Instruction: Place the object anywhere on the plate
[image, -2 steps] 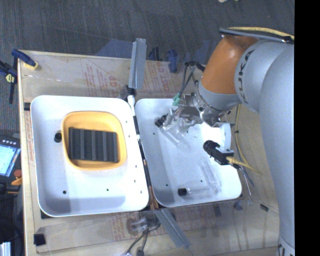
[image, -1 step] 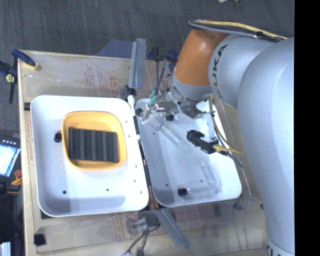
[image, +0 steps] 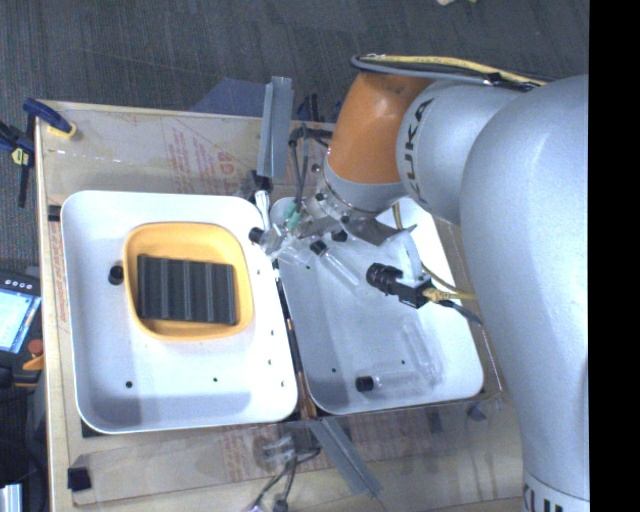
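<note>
- Camera view, count: two white bins side by side, the left bin (image: 100, 390) and the right bin (image: 340, 395); one arm (image: 500, 200); one plate (image: 190, 240).
- The plate is yellow-rimmed, rounded-square, and lies in the upper half of the left bin. One dark ribbed rectangular block (image: 190, 288) lies on it, covering most of its centre.
- One small dark item (image: 116, 273) sits on the left bin floor just beside the plate's left edge; what it is cannot be told.
- One small dark item (image: 365, 383) lies near the front of the right bin; a faint clear shape lies just right of it, too indistinct to identify.
- The arm enters from the right and hides the upper part of the right bin; its orange band (image: 375, 125) is above the wrist.
- The gripper (image: 283, 235) is low over the divide between the bins, at the right bin's upper left corner. How far its fingers stand apart, and whether anything is held, cannot be told.
- A black connector with cable (image: 395, 283) hangs over the right bin.
- A blue clamp (image: 48, 115) sits on the bench's far left corner.
</note>
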